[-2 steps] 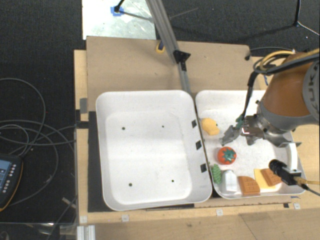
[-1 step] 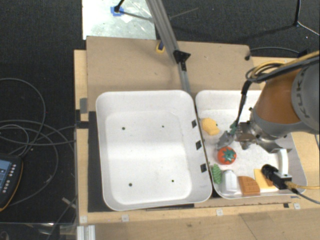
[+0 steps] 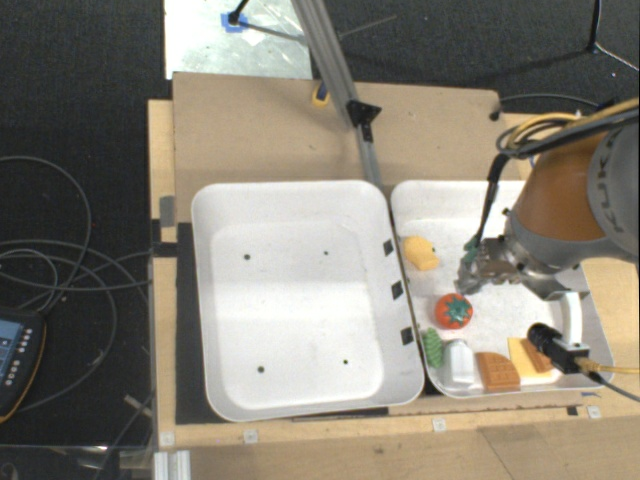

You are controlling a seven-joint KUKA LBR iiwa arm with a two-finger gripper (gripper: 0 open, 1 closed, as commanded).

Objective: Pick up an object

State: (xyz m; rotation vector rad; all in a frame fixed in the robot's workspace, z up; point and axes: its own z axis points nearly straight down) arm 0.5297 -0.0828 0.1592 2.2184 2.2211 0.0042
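Seen from above: gripper (image 3: 468, 276) hovering over middle of right bin (image 3: 440, 200), nothing visibly held; how far its claw is spread, impossible to tell; red tomato (image 3: 453, 311) just below it, toward near edge, closest pick; yellow lump (image 3: 421, 253) to its left by dividing wall; toys clustered along near edge.

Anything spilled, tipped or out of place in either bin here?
Nothing stands out. The yellow rounded toy, red tomato toy, green ridged piece, white block, brown waffle square and yellow slab all lie inside the right-hand white bin.
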